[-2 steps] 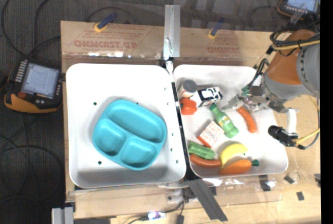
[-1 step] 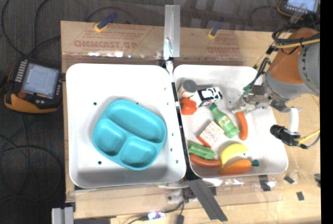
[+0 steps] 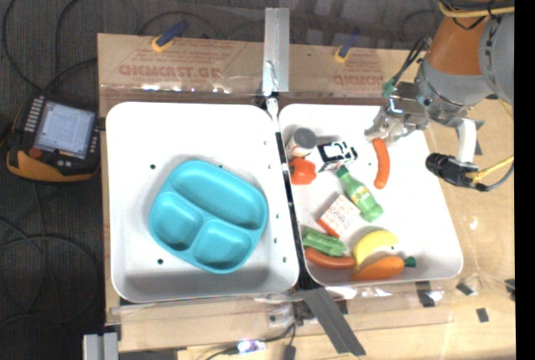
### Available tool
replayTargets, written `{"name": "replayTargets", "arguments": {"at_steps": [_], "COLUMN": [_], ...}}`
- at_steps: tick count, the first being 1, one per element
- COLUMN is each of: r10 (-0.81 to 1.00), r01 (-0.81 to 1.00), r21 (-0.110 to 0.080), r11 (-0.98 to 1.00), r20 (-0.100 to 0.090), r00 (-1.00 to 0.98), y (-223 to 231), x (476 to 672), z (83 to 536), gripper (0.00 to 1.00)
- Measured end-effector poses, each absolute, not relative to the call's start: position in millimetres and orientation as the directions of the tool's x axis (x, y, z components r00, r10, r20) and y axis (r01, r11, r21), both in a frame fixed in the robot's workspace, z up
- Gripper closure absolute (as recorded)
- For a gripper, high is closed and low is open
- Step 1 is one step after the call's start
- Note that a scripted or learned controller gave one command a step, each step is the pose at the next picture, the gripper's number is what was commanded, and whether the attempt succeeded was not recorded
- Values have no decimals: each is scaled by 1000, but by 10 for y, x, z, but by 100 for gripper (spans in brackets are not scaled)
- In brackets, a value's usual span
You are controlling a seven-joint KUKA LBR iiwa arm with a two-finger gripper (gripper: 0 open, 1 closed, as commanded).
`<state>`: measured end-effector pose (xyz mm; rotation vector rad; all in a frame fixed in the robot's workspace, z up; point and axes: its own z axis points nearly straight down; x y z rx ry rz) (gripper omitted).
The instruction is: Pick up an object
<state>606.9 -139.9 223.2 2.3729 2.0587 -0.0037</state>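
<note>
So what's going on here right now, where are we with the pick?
The arm is reaching in from the right, with its gripper over the upper part of the right bin, right at the top end of an orange chili-shaped toy. Whether it actually has the toy can't be told from this view. The other small toys, including a green bottle and a carrot, lie in that same bin. The left bin holds a blue divided tray.

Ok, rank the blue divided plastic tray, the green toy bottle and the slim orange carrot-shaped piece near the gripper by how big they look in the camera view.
1. Blue divided plastic tray, by far the largest.
2 and 3. Green toy bottle and slim orange carrot-shaped piece look about alike in length, so I won't rank them.
</note>
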Motion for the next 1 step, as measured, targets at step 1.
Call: {"name": "replayTargets", "arguments": {"at_steps": [1], "r10": [1000], "r01": [1000], "r21": [-3], "r11": [-23], "r20": [-3], "r00": [23], "y": [-1297], "x": [6228], "z": [1962], "gripper": [100]}}
